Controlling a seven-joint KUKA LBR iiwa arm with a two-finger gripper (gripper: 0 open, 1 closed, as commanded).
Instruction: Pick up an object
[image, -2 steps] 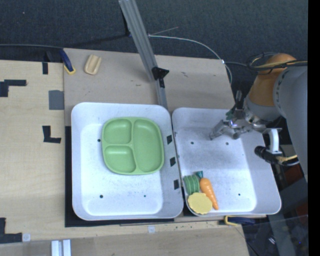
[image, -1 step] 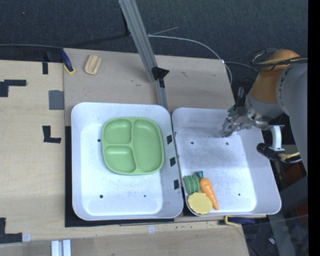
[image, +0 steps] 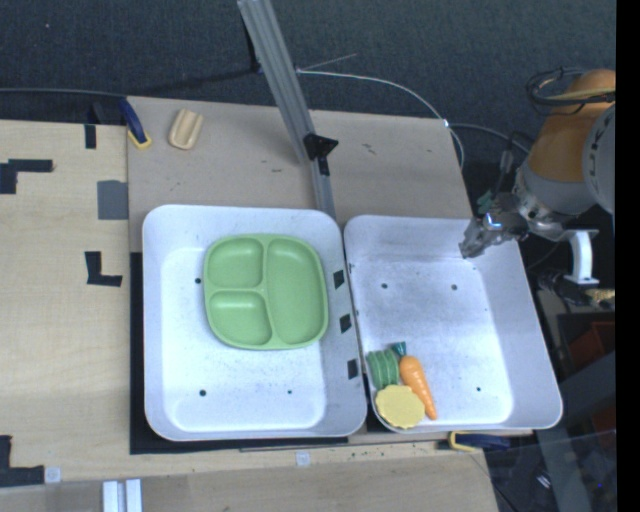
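- Three toy foods — a carrot (image: 418, 386), a yellow slice (image: 400, 407) and a green piece (image: 383, 364) — are seen crowded into the near-left corner of the right bin (image: 500, 330).
- Gripper (image: 478, 240) is pictured at the far-right rim, well apart from them; its finger state cannot be told.
- A grasp could be blocked by the bin wall — or two items caught at once.

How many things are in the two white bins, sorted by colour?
Green: 2, the green divided plastic plate in the left bin and the small green toy vegetable in the right bin
Orange: 1, the orange toy carrot
Yellow: 1, the flat yellow toy piece
Total: 4
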